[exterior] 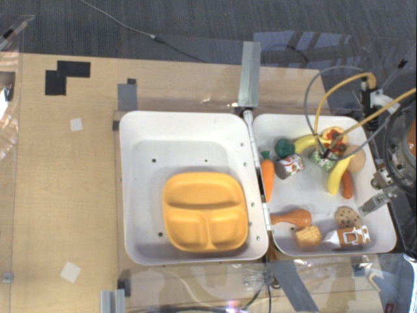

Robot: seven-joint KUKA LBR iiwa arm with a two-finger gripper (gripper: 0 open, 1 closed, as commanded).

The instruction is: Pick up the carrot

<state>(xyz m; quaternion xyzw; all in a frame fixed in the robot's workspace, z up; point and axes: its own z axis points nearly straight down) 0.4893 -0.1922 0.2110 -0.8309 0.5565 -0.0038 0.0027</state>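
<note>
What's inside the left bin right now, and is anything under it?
The left bin holds one yellow compartment tray, lying flat toward its front. Whatever lies beneath the tray is covered. The carrot is in the right bin.

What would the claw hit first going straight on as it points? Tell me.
Probably the cookie: the claw, at the right bin's right rim, seems to point left and slightly down, toward it. The carrot lies far off at the left rim. Depth is unclear, so it may pass above.

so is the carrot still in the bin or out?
In. The carrot lies flat in the right bin, along its left wall, tip toward the front. The gripper is at the bin's right edge, apart from it.
</note>
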